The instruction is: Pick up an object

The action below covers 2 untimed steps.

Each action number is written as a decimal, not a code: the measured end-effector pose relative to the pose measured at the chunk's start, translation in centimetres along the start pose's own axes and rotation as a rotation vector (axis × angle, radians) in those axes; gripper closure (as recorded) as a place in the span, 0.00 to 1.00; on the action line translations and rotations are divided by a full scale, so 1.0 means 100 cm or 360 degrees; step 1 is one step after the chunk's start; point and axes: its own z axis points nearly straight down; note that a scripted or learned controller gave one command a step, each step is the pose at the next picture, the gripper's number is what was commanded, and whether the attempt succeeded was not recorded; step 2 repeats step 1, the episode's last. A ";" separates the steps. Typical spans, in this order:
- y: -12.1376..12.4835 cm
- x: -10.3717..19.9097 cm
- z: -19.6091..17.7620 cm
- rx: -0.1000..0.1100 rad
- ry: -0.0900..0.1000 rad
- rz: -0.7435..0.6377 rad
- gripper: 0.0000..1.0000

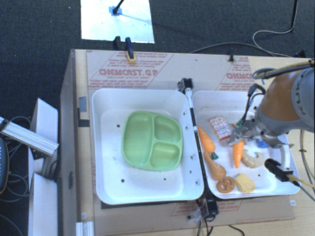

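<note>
Right bin (206, 102): carrot (237, 153) under tool (237, 134), tool state cannot be told; second carrot (206, 139), snack packet (220, 128), pretzel (226, 185), corn (245, 183). Left bin (106, 132): green divided plate (152, 140).

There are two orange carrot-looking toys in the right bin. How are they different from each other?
The carrot by the divider lies slanted along the bin's left wall, apart from the arm. The carrot near the gripper lies almost straight up and down in the camera view, with its top just beneath the gripper. The first looks a little longer. Both are orange, tapered, and lie in the right bin.
</note>
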 end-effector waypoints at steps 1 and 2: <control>0.002 0.085 -0.098 -0.0002 0.0003 -0.0004 1.00; 0.002 0.085 -0.098 -0.0002 0.0003 -0.0004 1.00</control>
